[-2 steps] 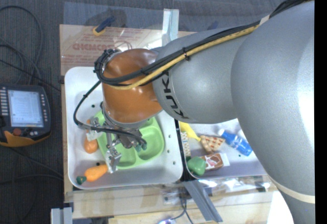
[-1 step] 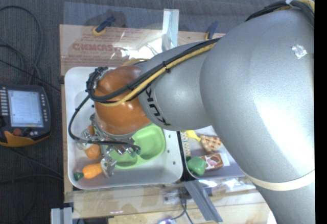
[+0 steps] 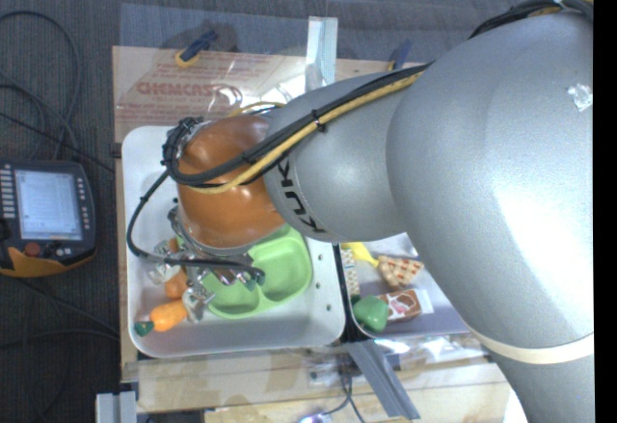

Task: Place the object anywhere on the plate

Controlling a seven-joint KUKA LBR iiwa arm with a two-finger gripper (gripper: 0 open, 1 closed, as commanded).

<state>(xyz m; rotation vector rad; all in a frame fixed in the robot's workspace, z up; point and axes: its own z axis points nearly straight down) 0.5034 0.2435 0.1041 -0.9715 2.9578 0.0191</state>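
Beside the green plate [image 3: 280, 269], the hand [image 3: 200, 299] perhaps touches the carrot [image 3: 166, 317]; grip unclear.

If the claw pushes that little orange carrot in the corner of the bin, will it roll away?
The carrot looks rounded and tapered, so a push would probably make it roll, likely curving rather than going straight. It lies near the white bin's wall, which would likely stop it soon. Its smooth, shiny look suggests a hard plastic toy: probably stiff, light and a bit slippery for the claw.

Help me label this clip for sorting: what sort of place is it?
Probably a robotics lab: a grey KUKA arm reaches over white bins holding a green plate and toy food, with a teach pendant on the carpet.
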